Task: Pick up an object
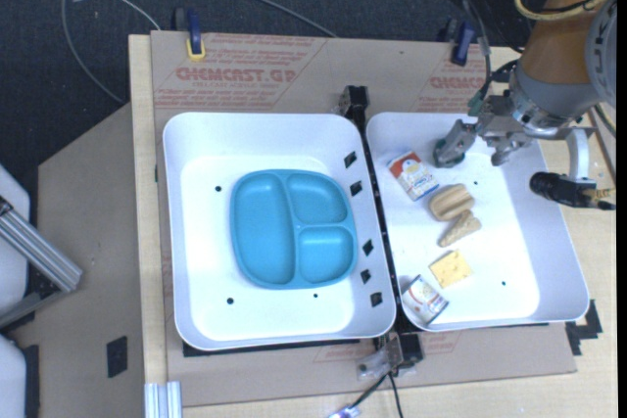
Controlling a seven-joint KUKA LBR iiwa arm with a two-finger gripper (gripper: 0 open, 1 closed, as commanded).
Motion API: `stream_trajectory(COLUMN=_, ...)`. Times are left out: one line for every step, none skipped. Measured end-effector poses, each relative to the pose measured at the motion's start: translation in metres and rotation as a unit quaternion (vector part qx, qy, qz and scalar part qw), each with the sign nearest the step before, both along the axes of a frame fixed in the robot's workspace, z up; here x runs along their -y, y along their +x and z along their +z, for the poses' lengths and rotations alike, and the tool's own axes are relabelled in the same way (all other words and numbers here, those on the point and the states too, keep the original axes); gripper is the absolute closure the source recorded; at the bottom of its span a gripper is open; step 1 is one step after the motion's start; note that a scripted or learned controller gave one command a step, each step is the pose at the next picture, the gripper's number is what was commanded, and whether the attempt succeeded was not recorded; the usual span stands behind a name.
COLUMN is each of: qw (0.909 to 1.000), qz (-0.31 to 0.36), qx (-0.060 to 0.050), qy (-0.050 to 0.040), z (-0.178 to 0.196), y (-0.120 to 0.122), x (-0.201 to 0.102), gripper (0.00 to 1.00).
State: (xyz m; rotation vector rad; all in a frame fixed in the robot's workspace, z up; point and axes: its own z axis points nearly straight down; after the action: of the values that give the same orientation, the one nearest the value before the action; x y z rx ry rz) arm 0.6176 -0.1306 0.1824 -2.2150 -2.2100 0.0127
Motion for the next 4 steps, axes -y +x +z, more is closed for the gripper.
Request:
stream_trajectory(qw=1.0000, qz=0.001, qx=0.007, qy=-0.0010, z=0.007, y=0.003, x=0.000, gripper=0.00)
stream_trajectory(qw=1.0000, qz=0.002, qx=0.004, qy=-0.0004, z=-0.044, y=0.003, x=-0.011, gripper=0.00)
stream_trajectory(qw=1.0000, qz=0.001, qx=0.008, qy=-0.0002, z=-0.093, y=0.005, x=-0.012, gripper=0.00)
stream_trajectory(qw=0.9999, qz=0.002, qx=0.014, qy=-0.0009, z=-0.076, y=0.008, x=-0.012, gripper=1.00)
